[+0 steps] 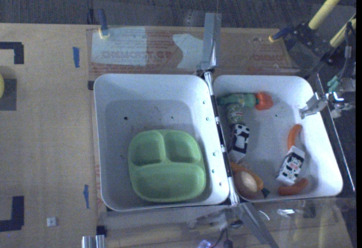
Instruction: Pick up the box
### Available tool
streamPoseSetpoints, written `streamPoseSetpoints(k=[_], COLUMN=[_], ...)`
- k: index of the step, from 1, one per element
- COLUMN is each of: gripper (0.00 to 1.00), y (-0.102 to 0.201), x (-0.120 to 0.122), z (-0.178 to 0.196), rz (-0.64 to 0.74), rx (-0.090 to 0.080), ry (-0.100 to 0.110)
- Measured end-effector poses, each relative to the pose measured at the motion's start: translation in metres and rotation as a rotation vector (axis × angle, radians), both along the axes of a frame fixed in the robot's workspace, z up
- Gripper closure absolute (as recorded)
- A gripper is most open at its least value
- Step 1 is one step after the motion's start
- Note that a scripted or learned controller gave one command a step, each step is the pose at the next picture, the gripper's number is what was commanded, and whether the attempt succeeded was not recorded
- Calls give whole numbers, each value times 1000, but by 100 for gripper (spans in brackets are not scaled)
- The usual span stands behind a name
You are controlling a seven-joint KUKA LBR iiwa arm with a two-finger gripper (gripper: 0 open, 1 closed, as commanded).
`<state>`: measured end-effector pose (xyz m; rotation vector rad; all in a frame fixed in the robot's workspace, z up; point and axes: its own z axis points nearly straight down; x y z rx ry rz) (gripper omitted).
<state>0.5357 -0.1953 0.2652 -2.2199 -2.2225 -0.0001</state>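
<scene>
The box (292,165), a small white carton with black cow patches, lies in the right bin (317,182) near its front right corner, just above a sausage (293,187) and below a carrot (293,135). Its long axis runs roughly front to back, tilted slightly. The claw (323,101) hangs over the bin's right rim toward the back, and I cannot tell how it is set. From there the box lies forward and a little inward, so the reach looks short.

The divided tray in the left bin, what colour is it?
Green; the divided tray shows in the camera view.
</scene>
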Motion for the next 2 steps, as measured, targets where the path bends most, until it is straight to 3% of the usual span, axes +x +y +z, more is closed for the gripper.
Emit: streamPoseSetpoints(k=[1,2], gripper=[0,0], y=[13,97], x=[-30,-49], z=[-102,-177], rz=[-23,-70], rx=[0,-4], ry=[0,-11])
